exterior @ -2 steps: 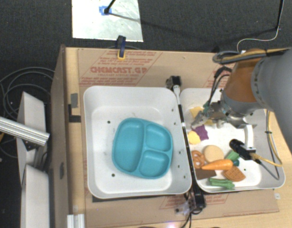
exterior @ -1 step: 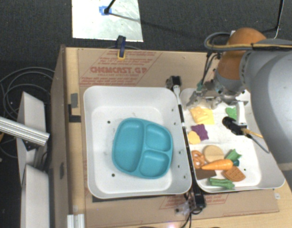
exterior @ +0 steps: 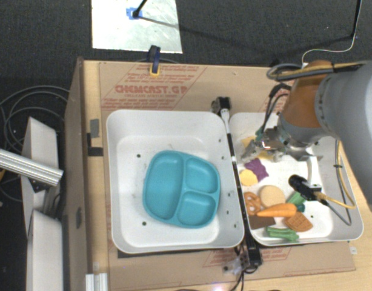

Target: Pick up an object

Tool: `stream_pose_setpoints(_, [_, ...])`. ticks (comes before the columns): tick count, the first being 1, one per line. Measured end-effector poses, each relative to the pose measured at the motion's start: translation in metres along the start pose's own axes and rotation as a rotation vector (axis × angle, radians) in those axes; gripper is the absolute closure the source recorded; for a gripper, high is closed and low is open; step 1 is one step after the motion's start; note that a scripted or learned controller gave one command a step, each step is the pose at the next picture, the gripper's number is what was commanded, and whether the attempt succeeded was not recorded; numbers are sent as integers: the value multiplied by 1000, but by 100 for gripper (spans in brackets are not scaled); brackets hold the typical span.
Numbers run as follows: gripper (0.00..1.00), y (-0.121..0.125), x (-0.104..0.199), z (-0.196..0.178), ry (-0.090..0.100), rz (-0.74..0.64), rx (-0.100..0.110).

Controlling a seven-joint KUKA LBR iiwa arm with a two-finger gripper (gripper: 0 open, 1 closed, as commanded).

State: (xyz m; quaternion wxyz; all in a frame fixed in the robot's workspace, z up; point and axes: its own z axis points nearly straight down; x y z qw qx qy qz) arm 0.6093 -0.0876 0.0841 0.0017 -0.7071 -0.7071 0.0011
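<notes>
Camera view from above shows the gripper [exterior: 266,142] low over the far left part of the right bin [exterior: 349,229], with the grey arm [exterior: 331,102] reaching in from the right. Whether the tool is apart or together cannot be told from this angle, and nothing can be seen clamped in it, so I judge the pick as not yet made.

The candidates all lie in the right bin, on the near side of the gripper:
- a purple piece [exterior: 256,167], just beside the gripper and the closest to it
- a yellow piece [exterior: 248,178], touching the purple one on its near side
- a pretzel [exterior: 251,202], a round beige bun [exterior: 271,195] and an orange carrot [exterior: 277,210], clustered nearer the front
- a brown waffle-like piece [exterior: 298,222] and a green pod [exterior: 282,234], by the near rim

The left bin [exterior: 122,162] holds a blue divided plate [exterior: 181,188] lying flat.

What remains, as I read it, is to settle on one item, close on it and lift it clear.

The brown cardboard sheet [exterior: 174,77] under the bins carries red print reading "CHEMCAST GP". The smaller red lines above that are too fine to read.
</notes>
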Motion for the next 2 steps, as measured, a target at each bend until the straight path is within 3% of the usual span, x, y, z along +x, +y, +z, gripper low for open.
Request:
stream_pose_setpoints(1, [0, -34, -4, 0, 0, 0, -1])
stream_pose_setpoints(2, [100, -32, -4, -11, 0, -2, -7])
